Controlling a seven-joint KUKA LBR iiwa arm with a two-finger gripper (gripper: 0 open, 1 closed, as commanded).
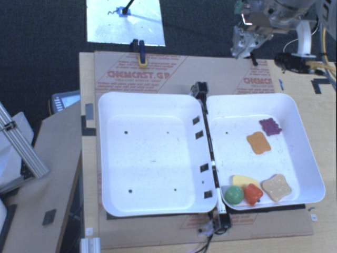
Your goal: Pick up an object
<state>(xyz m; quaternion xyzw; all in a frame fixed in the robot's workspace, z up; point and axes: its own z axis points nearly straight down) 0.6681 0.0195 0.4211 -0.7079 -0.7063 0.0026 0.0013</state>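
The right bin (295,115) holds several toy foods. A purple grape bunch (270,126) and an orange slab (258,142) lie toward its right side. Along its near edge sit a yellow wedge (243,181), a green ball (234,195), a red pepper (253,194) and a tan toast slice (276,187). My gripper (243,50) hangs high above the far edge of the bench, well behind the right bin, with nothing between its fingers.
The left bin (150,152) lies beside the right one, joined by a black hinge strip (206,141). A yellow clamp (141,57) sits on the cardboard behind the left bin. A metal plate (125,13) lies further back.
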